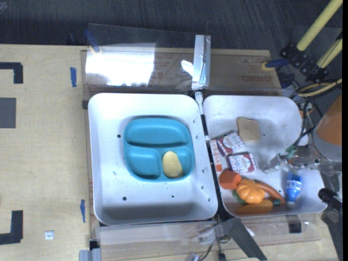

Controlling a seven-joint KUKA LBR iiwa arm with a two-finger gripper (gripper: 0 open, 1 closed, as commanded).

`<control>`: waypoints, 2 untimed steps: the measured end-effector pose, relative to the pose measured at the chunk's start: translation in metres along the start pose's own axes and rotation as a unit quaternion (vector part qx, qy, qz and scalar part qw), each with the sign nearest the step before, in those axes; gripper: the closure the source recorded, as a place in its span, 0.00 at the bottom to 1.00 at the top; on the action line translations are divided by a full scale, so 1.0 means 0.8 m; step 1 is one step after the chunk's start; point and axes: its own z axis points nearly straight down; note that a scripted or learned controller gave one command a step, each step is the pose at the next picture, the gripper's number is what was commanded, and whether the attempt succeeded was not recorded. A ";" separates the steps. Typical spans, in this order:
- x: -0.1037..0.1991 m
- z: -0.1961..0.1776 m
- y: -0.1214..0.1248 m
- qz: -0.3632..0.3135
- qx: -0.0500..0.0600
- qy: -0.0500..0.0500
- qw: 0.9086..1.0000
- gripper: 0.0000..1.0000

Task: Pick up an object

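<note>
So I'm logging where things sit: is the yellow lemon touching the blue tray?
Touching. The camera view shows the yellow lemon lying inside the lower right compartment of the blue tray, resting on its floor, with no gap between them.

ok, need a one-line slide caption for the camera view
Arm at the right bin, gripper above toy food and packets; left bin holds a blue tray with a yellow lemon.

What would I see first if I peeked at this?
The bright blue divided tray in the left bin, with a yellow lemon-like thing in its lower right compartment. Next, the orange toy vegetables heaped at the front of the right bin, beside a small blue bottle.
</note>
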 end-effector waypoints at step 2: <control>0.022 -0.021 0.020 0.040 0.002 -0.010 0.999 1.00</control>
